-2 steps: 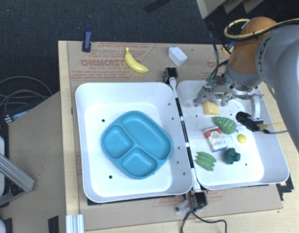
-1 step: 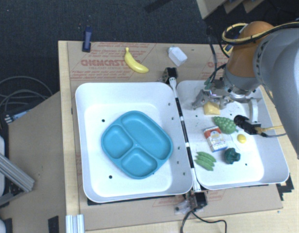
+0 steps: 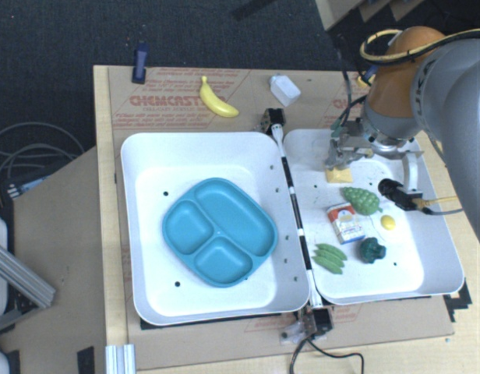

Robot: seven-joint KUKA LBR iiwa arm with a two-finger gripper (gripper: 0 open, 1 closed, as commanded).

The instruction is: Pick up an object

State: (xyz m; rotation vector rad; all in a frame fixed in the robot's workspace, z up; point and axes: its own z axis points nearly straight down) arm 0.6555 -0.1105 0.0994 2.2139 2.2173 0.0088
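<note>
My gripper (image 3: 339,156) hangs low over the back left part of the right bin (image 3: 435,275). Directly in front of it lies a small pale yellow block (image 3: 338,175), touching or nearly touching its tip. Further forward in the same bin are a bumpy green fruit (image 3: 361,200), a small red and white box (image 3: 347,224), a little yellow ball (image 3: 388,223), a dark teal toy (image 3: 372,249) and a green pea pod (image 3: 330,257). Nothing shows as lifted.
The left bin (image 3: 146,178) holds a blue divided plate (image 3: 218,230). Behind the bins on the cardboard lie a yellow banana (image 3: 217,100), a white block (image 3: 285,89) and a small blue item (image 3: 139,62). The arm's bulk covers the right bin's back right corner.
</note>
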